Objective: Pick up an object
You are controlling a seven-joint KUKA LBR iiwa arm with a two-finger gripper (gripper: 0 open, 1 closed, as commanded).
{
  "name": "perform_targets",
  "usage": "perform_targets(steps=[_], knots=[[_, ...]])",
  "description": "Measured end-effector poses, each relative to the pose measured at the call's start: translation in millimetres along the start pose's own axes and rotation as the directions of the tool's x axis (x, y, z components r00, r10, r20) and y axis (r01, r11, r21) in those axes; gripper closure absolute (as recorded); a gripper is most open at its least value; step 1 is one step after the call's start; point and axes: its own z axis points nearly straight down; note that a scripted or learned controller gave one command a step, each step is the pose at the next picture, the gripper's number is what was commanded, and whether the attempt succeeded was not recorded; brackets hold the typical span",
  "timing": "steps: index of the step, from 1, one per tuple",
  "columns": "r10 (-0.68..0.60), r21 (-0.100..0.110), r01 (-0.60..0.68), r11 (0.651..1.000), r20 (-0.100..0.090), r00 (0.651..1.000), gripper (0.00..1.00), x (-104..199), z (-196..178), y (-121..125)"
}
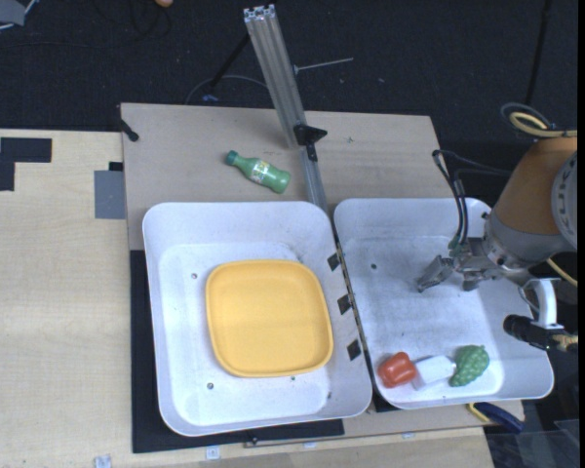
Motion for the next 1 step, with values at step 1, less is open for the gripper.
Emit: perform_targets(steps=[1], knots=[[0.001,-0.004,-0.001,1.0,0.001,1.0,1.0,-1.2,-12.7,0.7]])
